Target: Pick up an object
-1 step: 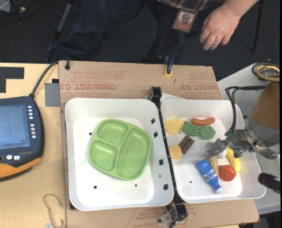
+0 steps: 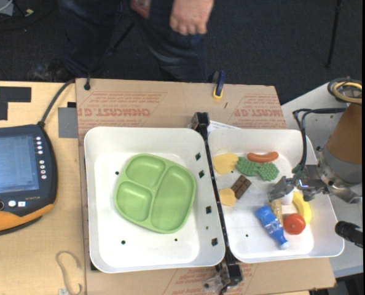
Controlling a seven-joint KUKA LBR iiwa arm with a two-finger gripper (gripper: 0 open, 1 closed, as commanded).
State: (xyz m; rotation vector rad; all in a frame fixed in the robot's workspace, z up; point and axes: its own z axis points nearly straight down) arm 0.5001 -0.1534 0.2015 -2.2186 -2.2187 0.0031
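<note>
Grey claw (image 2: 285, 188), whether apart or together I cannot tell, sits low among toys in the right bin (image 2: 256, 254), the banana (image 2: 303, 206) at its four o'clock, probably picking there.

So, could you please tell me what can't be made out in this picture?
- Hand: its own body and blur mask whether it holds anything.
- Banana: upper end hidden under the hand.
- Person: cut off by the top edge.
- Brown block: too small to identify.
</note>
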